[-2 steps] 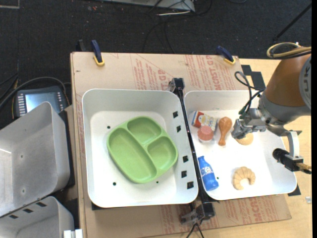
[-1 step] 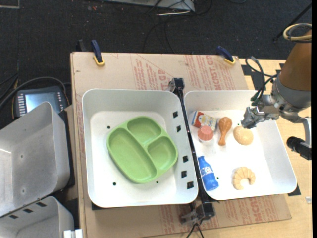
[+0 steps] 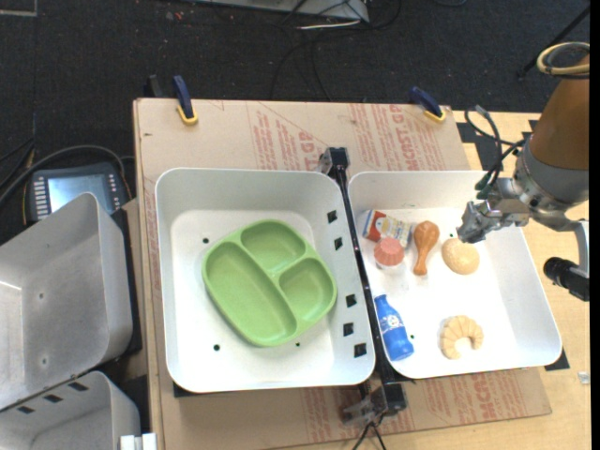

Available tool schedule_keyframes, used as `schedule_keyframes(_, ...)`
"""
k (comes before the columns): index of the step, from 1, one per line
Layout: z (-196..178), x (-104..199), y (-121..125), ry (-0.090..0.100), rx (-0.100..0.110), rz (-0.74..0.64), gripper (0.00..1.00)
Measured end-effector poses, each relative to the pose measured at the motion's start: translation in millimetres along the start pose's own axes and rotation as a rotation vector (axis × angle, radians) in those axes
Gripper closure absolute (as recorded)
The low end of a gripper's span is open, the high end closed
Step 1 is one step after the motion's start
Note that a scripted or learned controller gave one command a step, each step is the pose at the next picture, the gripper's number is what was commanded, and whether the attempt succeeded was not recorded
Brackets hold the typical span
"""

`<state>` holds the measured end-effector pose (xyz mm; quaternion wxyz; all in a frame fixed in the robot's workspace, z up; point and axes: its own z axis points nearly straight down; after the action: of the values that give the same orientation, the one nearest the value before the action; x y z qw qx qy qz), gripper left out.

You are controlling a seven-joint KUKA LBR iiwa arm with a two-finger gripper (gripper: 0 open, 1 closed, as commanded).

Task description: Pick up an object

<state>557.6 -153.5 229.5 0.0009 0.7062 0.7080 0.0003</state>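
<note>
The pincer (image 3: 472,229) hangs over the right bin (image 3: 525,331), near its upper right part, just above and beside a pale round bun (image 3: 460,257); whether its tips are wide or narrow I cannot tell, since they are dark and small against the bin, and nothing shows between them; behind it the grey arm (image 3: 553,172) with its orange band (image 3: 569,111) reaches in from the right. Just left of the bun lies a brown drumstick (image 3: 426,244), set roughly upright in the view; left of that sits a small pink round piece (image 3: 389,252), touching a red and white carton (image 3: 382,224) above it. Lower in the same bin a croissant (image 3: 461,335) lies apart from the rest, and a blue bottle (image 3: 393,326) lies along the bin's left wall. The left bin (image 3: 178,251) holds a green divided plate (image 3: 269,281) with three compartments; both bins rest on a brown board (image 3: 244,134), held at the far edge by two clamps (image 3: 185,101).
</note>
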Motion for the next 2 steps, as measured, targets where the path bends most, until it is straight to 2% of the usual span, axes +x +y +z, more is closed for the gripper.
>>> schedule_keyframes(1,9.0,57.9,-9.8,0.002,0.004,-0.004,1.00)
schedule_keyframes(2,-1.3,104.4,-23.2,0.002,0.003,-0.004,1.00)
